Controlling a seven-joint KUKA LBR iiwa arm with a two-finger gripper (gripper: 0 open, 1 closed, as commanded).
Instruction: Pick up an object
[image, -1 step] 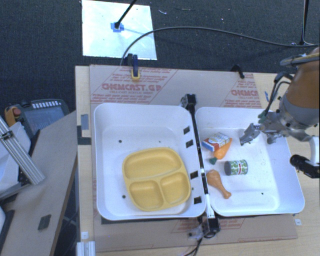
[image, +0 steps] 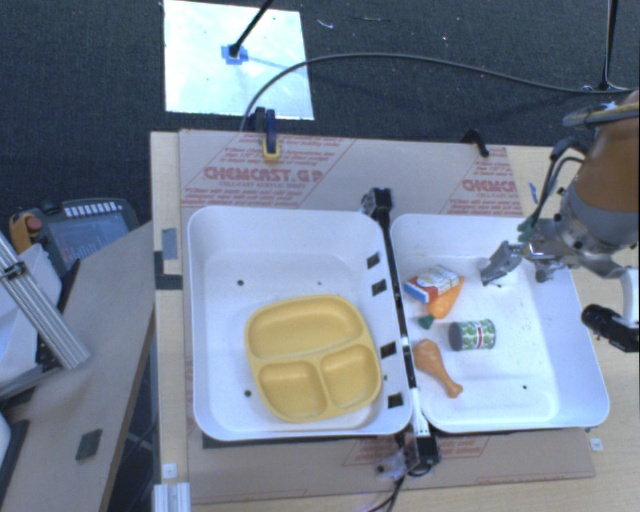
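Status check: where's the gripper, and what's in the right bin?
Gripper over right bin, holding nothing. Carton, carrot, can, drumstick lying untouched. Path clear.

I count two shallow white bins on the bench, the left bin (image: 215, 300) and the right bin (image: 560, 390). In the left one I see one yellow divided tray (image: 312, 357) with three compartments. In the right one I count four items: one small white and orange carton (image: 430, 285), one toy carrot (image: 443, 302), one small can with a green label (image: 472, 335), and one toy chicken drumstick (image: 437, 366). I see one arm with one gripper (image: 512, 262).
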